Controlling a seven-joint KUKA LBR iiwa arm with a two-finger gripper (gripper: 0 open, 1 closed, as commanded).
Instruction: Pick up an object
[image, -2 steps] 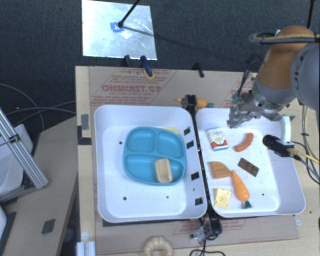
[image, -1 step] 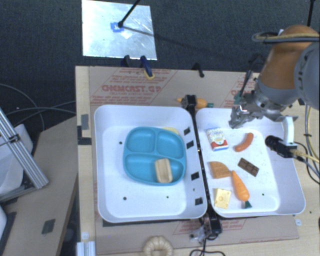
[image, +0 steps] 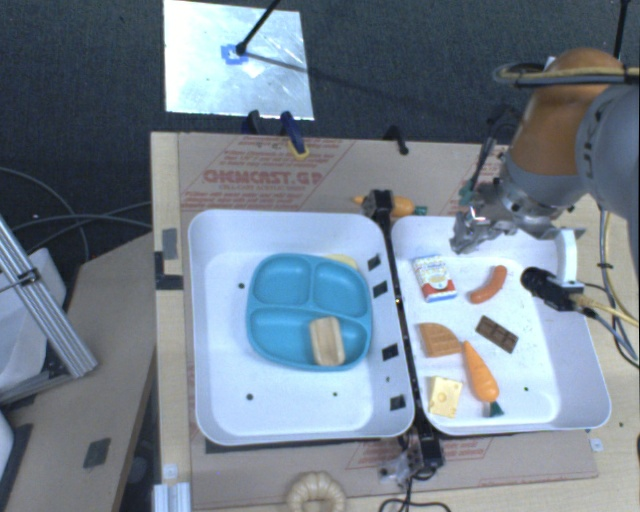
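At the bench's near edge lies a pale braided ring-shaped toy pastry (image: 318, 491), outside the bins. Just beyond it, in the right-hand shallow white bin (image: 578, 385), a yellow wedge of toy cheese (image: 445, 396) sits closest to the front rim, with an orange toy carrot (image: 481, 376) beside it on the right. Farther in lie a tan toast-like slice (image: 438, 339) and a dark brown chocolate bar piece (image: 496, 334), then a reddish-orange toy sausage (image: 488, 284) and a small white carton with a red and green label (image: 434, 277). In the left-hand white bin (image: 220, 330) rests a blue divided plastic plate (image: 300, 300), a beige bread-like block (image: 327, 340) lying in its near right compartment. The grey arm's gripper (image: 468, 235) hangs over the far part of the right bin, just beyond the carton and apart from it; whether its fingers are spread or closed cannot be told. Past the bins, a small orange-yellow object (image: 400, 207) lies by the divider's far end.
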